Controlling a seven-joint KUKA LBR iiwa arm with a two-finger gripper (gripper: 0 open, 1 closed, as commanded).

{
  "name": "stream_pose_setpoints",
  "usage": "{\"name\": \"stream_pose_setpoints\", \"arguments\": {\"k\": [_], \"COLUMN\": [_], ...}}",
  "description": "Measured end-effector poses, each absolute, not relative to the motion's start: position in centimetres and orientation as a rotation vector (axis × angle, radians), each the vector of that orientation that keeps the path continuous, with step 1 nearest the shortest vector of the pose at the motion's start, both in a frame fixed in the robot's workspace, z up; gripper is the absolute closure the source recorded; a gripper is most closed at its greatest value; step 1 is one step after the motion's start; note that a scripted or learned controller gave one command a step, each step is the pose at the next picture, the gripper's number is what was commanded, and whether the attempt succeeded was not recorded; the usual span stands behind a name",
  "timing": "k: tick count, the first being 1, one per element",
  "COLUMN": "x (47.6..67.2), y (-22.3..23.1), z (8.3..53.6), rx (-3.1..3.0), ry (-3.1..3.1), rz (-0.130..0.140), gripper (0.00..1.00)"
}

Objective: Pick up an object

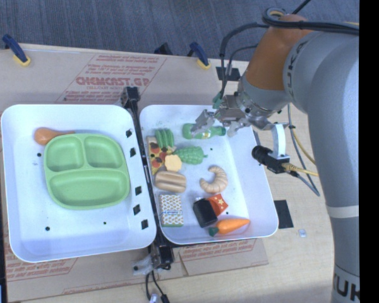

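My gripper (220,124) hangs low over the far part of the right bin (252,169), with its fingers spread apart. A smooth green toy (196,130) lies on the bin floor right at the fingertips, partly covered by them; nothing looks lifted. Just in front of it lie a bumpy green toy (191,154), a dark green pickle (164,136) and a croissant (215,179).
The right bin also holds a pizza slice (155,156), a bun (170,181), a checkered packet (171,209), a black block (204,212), a red packet (218,203) and a carrot (230,226). In the left bin (19,188) sit a green divided plate (86,169) and an orange drumstick (47,134).
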State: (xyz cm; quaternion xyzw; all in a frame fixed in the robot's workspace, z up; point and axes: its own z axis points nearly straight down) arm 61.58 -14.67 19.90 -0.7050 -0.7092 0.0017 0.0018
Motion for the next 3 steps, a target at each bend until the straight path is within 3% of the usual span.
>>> {"name": "stream_pose_setpoints", "arguments": {"k": [1, 2, 3], "x": [63.8, 64.1, 61.2], "y": [-15.7, -15.6, -13.0], "z": [8.8, 10.0, 20.7], "rx": [-1.84, -1.839, -2.134], "ry": [-2.523, -2.534, -2.305], "rz": [0.019, 0.013, 0.003], "gripper": [0.0, 1.0, 1.0]}}
